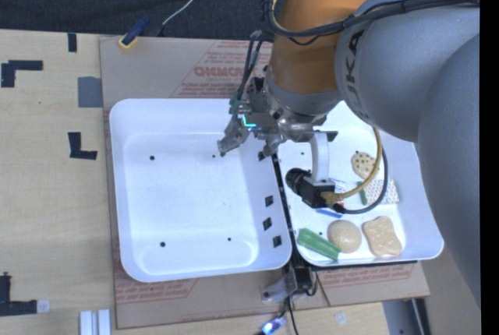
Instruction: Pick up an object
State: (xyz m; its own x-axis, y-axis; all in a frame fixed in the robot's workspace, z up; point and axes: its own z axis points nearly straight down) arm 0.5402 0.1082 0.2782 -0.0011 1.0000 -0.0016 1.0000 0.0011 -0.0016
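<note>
Gripper (248, 140) hangs over the divide between the bins, at the left bin's (140, 123) upper right; finger state cannot be told, wrist hides it. Arm (405, 53) covers much of the right bin (425, 236). Visible there: green piece (318, 242), round tan object (344, 235), bread-like piece (382, 236), speckled cookie (361, 163), partly hidden

White bins (187, 248), green block (318, 243), tan bread (382, 236), orange-banded grey arm (390, 45)

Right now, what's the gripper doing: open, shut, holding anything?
Gripper: over the seam between the two bins; open or shut cannot be told, and nothing is seen between its fingers.
</note>
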